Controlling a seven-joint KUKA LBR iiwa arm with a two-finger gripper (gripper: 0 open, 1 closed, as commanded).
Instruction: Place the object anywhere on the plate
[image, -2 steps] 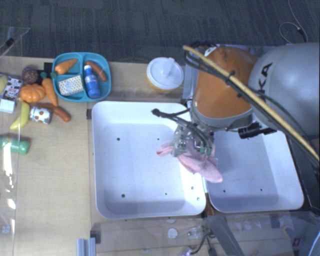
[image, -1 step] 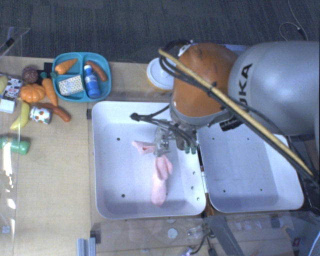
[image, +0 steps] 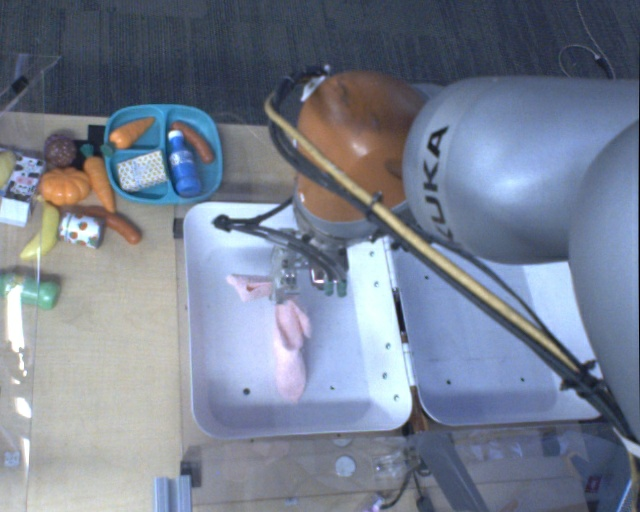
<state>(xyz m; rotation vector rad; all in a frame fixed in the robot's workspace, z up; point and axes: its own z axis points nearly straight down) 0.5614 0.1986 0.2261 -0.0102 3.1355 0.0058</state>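
A pale pink, floppy object (image: 291, 355) lies in the left white bin (image: 215, 400), stretched from the bin's middle toward its front, with a short lobe (image: 246, 288) pointing left. My gripper (image: 288, 286) is right over the object's upper end, where lobe and long part meet, and hides that spot. The blue divided plate (image: 205, 125) sits on the bench beyond the bin's far left corner. It holds a toy carrot (image: 131, 131), a blue bottle (image: 183, 162), a sausage and a checkered piece.
Toy foods lie on the bench left of the plate: a small pumpkin (image: 64, 186), a carrot, a banana (image: 42, 232), a can (image: 80, 230) and a green item (image: 35, 291). The right white bin (image: 480, 395) lies under the arm's bulk.
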